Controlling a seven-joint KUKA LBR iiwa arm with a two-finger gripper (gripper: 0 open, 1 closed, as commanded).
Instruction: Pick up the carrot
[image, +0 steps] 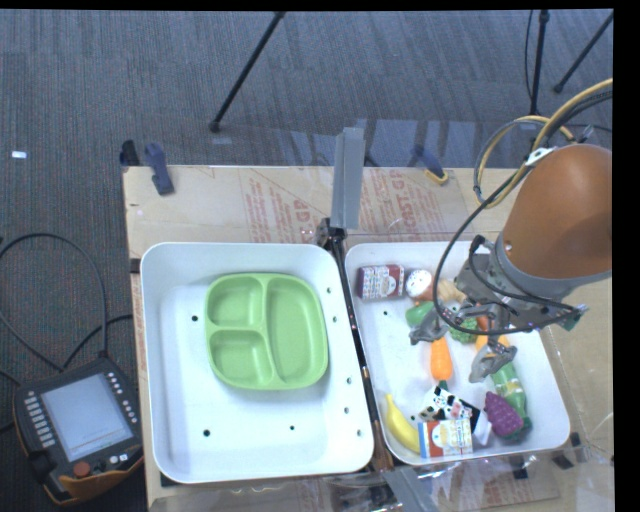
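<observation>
So far the carrot (441, 358) lies loose on the floor of the right bin (556, 400), not lifted. It sits just below and slightly left of the jaws (470, 335), which hang low over the toys, spread open and gripping nothing. Still to do, I judge: shift onto the carrot, close, and raise it clear of the banana (402, 424) and grapes (504, 414).

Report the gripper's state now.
Gripper: open, holding nothing, hanging over the right bin just above the carrot.
</observation>
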